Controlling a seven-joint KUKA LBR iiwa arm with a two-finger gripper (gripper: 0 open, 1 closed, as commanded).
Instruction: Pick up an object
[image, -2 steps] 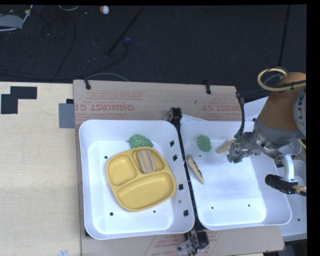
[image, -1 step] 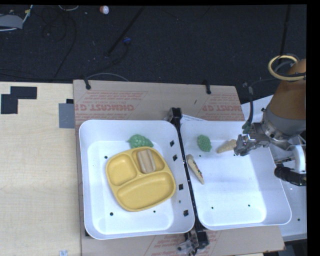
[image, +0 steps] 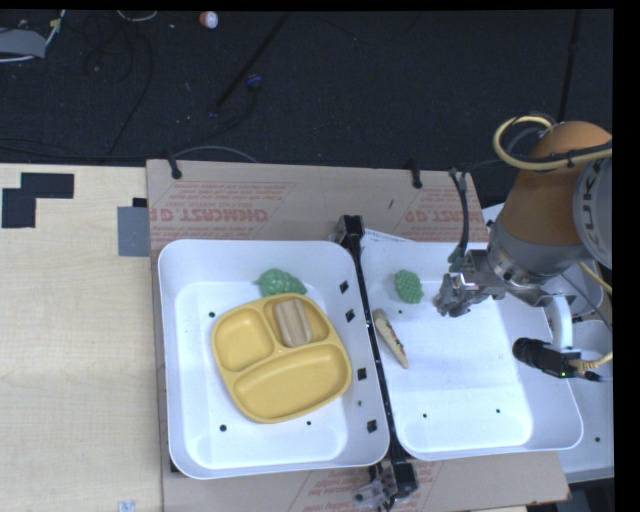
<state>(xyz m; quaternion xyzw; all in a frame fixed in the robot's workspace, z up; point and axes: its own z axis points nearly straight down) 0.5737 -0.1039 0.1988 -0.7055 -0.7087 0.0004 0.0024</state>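
Note:
My gripper (image: 453, 298) hangs over the back part of the right bin (image: 500, 420), just right of a small green lumpy object (image: 407, 286) that lies on the bin floor. I see nothing between its fingers. A tan, elongated object (image: 390, 338) lies near the right bin's left wall. In the left bin (image: 190, 400) a yellow divided tray (image: 280, 360) holds a tan bread-like piece (image: 292, 322) in its upper right compartment. A green leafy object (image: 280, 282) rests just behind the tray.
A black divider (image: 362, 330) runs between the two bins. A black fitting with a cable (image: 545, 357) hangs off the arm over the right bin's right side. Cardboard (image: 260, 205) lies under both bins.

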